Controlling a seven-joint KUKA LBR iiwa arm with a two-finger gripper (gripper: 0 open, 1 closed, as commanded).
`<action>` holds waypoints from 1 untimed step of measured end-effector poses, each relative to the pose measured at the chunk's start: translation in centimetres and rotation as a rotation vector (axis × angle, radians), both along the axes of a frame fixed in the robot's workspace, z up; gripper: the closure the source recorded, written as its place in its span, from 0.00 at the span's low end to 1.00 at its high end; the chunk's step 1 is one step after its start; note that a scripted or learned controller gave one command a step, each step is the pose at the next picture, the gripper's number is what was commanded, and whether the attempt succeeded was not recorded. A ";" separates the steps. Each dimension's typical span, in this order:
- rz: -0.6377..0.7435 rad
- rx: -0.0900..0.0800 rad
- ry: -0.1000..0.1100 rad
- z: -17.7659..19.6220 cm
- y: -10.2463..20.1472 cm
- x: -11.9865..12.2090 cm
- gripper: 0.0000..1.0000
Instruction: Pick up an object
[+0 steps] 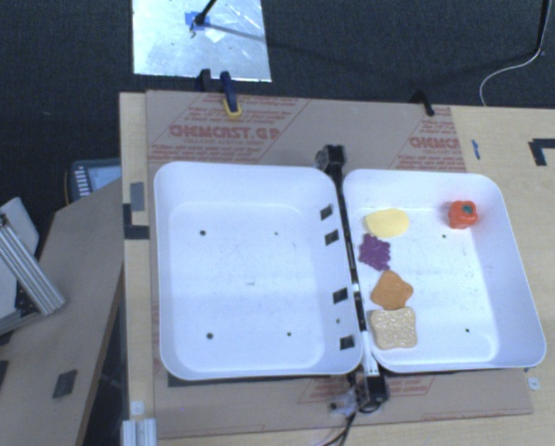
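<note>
Toast point(393, 328) at the right bin's point(500, 277) 7 o'clock looks light, flat, stiff, best pinched across its edges; claw state: cannot tell.

Red "CHEMCAST" lettering, apparently followed by "GP", repeats across the brown board point(258, 124) under the bins

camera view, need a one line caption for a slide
Two white bins side by side; the right one holds a yellow piece, purple piece, orange piece, toast slice and small tomato.
</note>
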State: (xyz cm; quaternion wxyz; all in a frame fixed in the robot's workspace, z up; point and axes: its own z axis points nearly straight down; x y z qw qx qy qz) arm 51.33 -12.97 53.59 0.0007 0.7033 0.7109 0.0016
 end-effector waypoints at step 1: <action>0.002 0.000 -0.001 0.0 8.0 -1.7 1.00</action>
